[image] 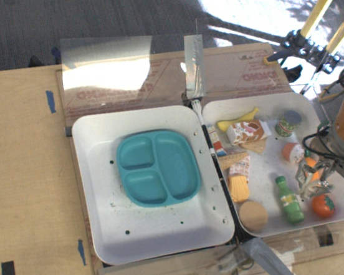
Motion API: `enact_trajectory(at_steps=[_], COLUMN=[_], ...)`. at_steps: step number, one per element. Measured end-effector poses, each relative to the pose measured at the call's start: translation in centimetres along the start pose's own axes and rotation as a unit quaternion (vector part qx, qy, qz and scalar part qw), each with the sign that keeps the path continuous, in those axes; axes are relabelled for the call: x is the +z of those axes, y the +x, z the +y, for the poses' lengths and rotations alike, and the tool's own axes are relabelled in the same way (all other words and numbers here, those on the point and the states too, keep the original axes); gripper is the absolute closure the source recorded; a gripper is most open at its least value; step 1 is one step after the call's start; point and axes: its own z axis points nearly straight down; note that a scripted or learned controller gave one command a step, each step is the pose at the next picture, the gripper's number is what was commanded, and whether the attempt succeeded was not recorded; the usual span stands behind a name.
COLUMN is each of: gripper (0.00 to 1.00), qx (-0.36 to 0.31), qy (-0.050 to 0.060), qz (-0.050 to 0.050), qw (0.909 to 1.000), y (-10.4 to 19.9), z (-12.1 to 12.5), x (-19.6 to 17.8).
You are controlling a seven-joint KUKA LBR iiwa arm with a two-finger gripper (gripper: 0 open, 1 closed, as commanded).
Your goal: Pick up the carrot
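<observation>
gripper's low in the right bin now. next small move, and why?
Probably a short straight lift to test the grasp. The gripper sits at the right side of the right bin, with something orange, likely the carrot, at its fingers, just above the tomato. Whether the fingers hold it is unclear, so lifting would show.

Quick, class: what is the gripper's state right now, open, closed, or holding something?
Gripper: down in the right bin at an orange thing, likely the carrot; open, closed or holding cannot be told.
</observation>
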Motion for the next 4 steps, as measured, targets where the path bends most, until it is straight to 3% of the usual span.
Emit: enact_trajectory(at_steps=[1,2,4], gripper=[1.0,1.0,1.0], qx=[0.112,0.057,0.058], qy=[-0.001,0.002,0.004], qz=[-0.001,-0.001,-0.008], qw=[0.9937,0.9984,0.9983], y=[-5.3,-2.1,-2.7], z=[4.1,1.1,1.1], x=[-6.6,-15.6,-17.6])
